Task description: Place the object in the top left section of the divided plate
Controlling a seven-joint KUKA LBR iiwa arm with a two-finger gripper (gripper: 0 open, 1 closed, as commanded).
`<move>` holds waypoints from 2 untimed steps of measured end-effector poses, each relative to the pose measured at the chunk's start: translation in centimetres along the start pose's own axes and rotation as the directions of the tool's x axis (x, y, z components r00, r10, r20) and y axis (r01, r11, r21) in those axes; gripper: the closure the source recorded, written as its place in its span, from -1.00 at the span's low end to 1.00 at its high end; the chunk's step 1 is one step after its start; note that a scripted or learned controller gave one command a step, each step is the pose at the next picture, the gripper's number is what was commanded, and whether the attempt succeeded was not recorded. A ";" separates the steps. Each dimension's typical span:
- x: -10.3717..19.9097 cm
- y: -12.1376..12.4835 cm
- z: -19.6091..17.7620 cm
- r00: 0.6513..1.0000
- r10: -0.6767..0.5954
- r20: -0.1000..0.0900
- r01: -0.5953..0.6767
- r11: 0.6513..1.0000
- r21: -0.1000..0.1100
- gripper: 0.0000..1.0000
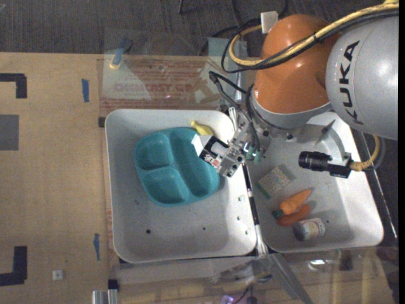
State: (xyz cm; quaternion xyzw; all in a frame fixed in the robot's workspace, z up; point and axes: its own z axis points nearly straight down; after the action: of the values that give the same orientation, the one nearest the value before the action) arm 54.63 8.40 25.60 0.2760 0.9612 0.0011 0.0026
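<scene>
Arm (316,75) overhangs plate (174,166); carrot (295,202), jar (309,228) lie right.

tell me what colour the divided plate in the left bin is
Teal: the three-section divided plastic plate, seen clearly in the camera view.

"KUKA" in dark capitals runs along the grey arm (370,75); no other text is legible.

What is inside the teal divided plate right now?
The divided plate shows bare teal in its left compartments. The gripper overhangs its right edge, covering part of that section; a yellow object sits just beyond the rim.
</scene>
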 end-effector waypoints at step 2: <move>-2.5 4.4 0.7 0.978 -0.208 0.001 0.208 0.978 -0.002 1.00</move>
State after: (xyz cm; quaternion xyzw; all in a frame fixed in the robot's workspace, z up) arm 59.04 10.82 24.97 0.1739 0.9848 0.0015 0.0034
